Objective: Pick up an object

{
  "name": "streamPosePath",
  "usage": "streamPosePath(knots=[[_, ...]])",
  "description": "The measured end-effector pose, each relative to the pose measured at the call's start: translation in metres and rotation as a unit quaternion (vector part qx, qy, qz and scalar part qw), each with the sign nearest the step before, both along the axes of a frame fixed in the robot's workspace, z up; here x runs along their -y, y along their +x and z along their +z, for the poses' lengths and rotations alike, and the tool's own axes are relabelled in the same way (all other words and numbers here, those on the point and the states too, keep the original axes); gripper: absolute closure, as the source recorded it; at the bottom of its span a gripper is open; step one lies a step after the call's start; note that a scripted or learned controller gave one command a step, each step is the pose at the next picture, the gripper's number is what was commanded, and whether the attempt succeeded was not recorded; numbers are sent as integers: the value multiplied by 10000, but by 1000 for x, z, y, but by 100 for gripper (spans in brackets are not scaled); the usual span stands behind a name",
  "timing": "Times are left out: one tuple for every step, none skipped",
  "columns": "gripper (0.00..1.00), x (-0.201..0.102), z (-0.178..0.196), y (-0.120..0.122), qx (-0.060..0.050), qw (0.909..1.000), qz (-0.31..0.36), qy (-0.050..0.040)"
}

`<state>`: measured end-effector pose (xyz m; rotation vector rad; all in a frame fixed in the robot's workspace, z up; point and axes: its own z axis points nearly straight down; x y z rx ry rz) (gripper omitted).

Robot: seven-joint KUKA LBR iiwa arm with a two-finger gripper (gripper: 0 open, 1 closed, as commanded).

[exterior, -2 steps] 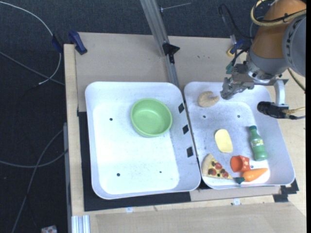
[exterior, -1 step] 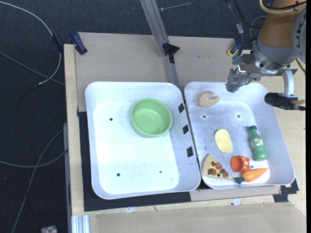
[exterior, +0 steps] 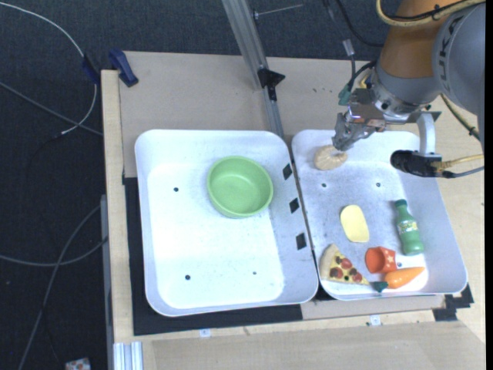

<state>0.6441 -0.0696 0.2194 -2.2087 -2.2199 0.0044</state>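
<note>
Tan, lumpy food piece (exterior: 330, 159), something like a cookie or bread roll, lay at about eleven o'clock in the right bin (exterior: 451, 230), close against that bin's far wall and near its corner beside the left bin (exterior: 154, 206). The gripper (exterior: 344, 139) hung directly over it, at the lump's one o'clock edge, the fingertips seeming to touch or nearly touch its top.

My judgement is that the step in hand was closing on this piece. Doing it well would call for the fingers to straddle the lump rather than sit on it, to go low enough to catch its sides, and to stay off the bin wall just behind.

How the jaws stood I cannot tell: from above they read as one dark cluster, and no gap between them is visible. Nothing showed the piece pinched or raised.

Well apart, toward five o'clock, lay a yellow piece (exterior: 354, 223), a green bottle (exterior: 408, 227), a pizza slice (exterior: 341, 267) and a carrot (exterior: 404, 277); a green bowl (exterior: 239, 186) sat in the left bin.
</note>
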Motion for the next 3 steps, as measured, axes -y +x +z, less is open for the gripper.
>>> streamPosePath(knots=[[100,-60,10,-10,-11,10000,2,4],[100,-105,15,-11,10,10000,-2,-6],[100,-166,9,-4,37,10000,7,-8]])
